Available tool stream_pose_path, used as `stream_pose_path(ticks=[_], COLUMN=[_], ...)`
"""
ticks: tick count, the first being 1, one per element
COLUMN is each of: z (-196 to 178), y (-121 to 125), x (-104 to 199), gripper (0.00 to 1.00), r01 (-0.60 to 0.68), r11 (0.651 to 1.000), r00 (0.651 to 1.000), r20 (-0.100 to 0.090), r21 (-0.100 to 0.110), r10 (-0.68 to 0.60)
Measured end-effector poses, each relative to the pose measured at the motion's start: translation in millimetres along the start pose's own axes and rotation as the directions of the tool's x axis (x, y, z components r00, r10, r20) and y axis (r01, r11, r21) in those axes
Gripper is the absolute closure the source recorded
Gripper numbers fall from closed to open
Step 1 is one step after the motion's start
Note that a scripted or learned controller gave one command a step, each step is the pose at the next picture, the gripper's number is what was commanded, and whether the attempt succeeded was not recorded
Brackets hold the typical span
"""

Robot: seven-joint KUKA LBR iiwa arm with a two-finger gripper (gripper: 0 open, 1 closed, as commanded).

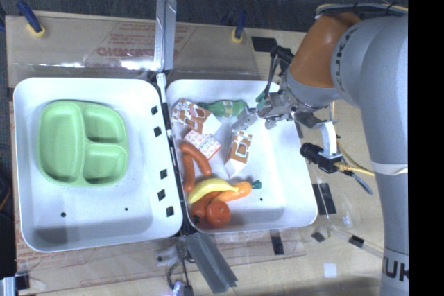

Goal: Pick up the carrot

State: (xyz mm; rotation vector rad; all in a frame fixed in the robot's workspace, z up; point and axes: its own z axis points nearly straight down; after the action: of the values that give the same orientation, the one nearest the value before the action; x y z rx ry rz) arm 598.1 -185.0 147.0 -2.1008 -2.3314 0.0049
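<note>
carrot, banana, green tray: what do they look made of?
Carrot: looks like moulded plastic, uniform orange, slight sheen, teal stem end; likely toy food.
Banana: same look, smooth glossy yellow, probably plastic.
Green tray: matte pale-green plastic by the look, with rounded moulded compartments.

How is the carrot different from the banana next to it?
The carrot is orange with a green tip; the banana is yellow. The carrot is straighter and thinner; the banana curves and looks thicker. Both lie touching near the front of the right bin.

Bright, even overhead light; mild glare on white bins [41, 232]; soft shadows; slightly grainy, dark floor beyond.
</note>
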Motion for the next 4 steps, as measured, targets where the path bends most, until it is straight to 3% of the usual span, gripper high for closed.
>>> stream_pose_path(ticks=[1, 2, 3, 4], z=[49.6, 55.5, 57.0, 55.7], y=[-55.3, -119.0, -117.9, -121.8], x=[7.2, -12.9, 41.7, -0.6], gripper=[0.0, 0.0, 0.0, 0.0], r01=[0.321, 0.39, -0.046, 0.295], r11=[0.947, 0.921, 0.999, 0.956], r00=[0.947, 0.921, 0.999, 0.956], r20=[-0.001, 0.001, -0.003, 0.002], r21=[-0.002, -0.004, 0.001, -0.004], r10=[-0.321, -0.39, 0.046, -0.295])
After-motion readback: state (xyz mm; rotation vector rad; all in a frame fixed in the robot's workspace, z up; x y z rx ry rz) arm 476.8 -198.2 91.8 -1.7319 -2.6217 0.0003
